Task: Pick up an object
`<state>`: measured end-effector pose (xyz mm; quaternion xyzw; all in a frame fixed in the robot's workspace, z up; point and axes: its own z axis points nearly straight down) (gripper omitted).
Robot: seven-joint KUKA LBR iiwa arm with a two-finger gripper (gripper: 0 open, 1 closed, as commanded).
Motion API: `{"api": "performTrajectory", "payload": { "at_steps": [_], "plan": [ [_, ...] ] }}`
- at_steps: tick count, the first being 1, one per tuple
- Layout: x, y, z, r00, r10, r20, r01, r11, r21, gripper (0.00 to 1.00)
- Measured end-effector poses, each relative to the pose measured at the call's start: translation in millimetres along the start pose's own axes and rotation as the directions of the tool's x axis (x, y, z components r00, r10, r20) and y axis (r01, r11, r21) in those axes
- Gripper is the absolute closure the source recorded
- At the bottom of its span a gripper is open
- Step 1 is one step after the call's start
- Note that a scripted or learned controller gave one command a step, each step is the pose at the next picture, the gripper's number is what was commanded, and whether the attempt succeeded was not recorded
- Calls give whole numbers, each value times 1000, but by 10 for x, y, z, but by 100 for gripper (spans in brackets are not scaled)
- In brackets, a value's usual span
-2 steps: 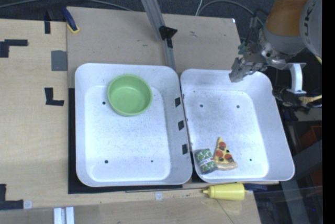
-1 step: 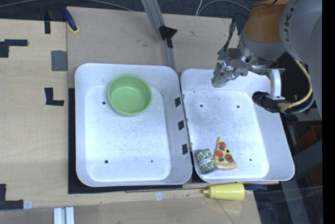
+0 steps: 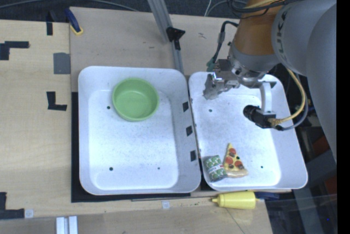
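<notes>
Pizza slice toy (image 3: 235,162) — a small triangular piece with red dots — lies near the front edge of the right bin (image 3: 287,134), touching or just beside a small green can-like item (image 3: 214,167). Either could serve as the object to pick up; both rest flat on the bin floor, close to the wall shared with the left bin.

In the single overhead camera view, the grey arm with its orange band reaches in from the right, and its gripper (image 3: 212,88) hangs over the back left corner of the right bin, well apart from the two small items at the front. Nothing is seen between its fingers. Whether the fingers are open or closed cannot be told from this angle — they appear as a short dark and silver cluster pointing down.

The left bin (image 3: 87,134) holds a green bowl (image 3: 135,99), upright, toward its back. A yellow bottle-like thing (image 3: 236,200) lies on its side on the bench just in front of the right bin, outside it.

Judging from the layout, the pick has not yet been made; the gripper would need to travel toward the front of the bin to reach the toys.
</notes>
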<state>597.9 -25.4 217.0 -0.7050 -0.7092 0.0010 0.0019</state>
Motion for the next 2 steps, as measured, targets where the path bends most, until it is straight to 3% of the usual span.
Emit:
{"api": "performTrajectory", "payload": {
  "at_steps": [2],
  "plan": [
    [1027,-420,-161,1000,-2,-1,2,1000,-1,100]
  ]
}}
